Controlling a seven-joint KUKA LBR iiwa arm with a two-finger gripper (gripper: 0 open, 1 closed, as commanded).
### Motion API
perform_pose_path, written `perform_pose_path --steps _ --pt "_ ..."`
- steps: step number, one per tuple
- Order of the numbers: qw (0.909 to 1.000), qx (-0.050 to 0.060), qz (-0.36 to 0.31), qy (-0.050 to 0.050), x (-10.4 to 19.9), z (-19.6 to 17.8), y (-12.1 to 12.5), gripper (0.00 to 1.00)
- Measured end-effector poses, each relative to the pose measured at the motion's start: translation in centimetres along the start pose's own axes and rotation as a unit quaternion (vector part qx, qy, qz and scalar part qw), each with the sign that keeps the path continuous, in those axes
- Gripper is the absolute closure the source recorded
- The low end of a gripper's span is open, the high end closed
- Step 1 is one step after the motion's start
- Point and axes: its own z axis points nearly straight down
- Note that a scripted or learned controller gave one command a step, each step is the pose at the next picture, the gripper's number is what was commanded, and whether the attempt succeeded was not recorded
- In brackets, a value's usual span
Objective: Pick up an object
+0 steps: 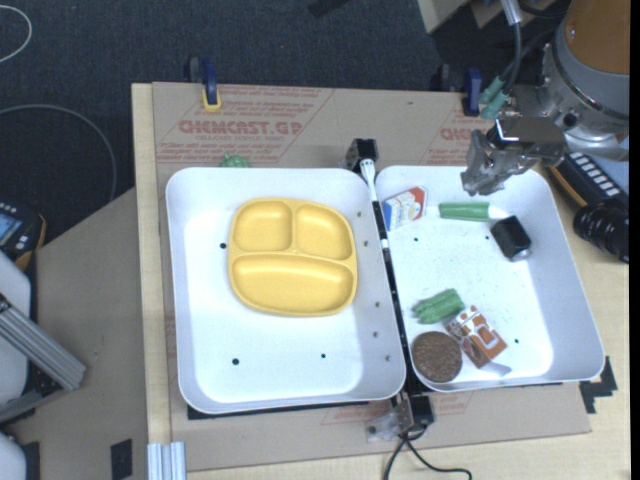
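Best to drop the gripper [487,180] straight onto the green stick [463,211] lying just below it at the far end of the right bin [560,368], staying off the black block [511,238]; jaw state impossible to tell.

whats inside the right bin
In the right bin: milk carton, green stick, black block, green beans, brown disc, snack packet. Nothing visibly covered.
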Motion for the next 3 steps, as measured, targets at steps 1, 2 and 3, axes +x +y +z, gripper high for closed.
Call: perform_pose_path --steps 1,2,3 --pt "1.0000 0.005 0.000 0.000 5.6 1.2 -1.2 1.00" --pt "1.0000 0.006 0.001 -0.001 9.2 6.7 1.2 1.00" --pt "1.0000 0.002 0.002 0.000 9.1 5.4 1.2 1.00"
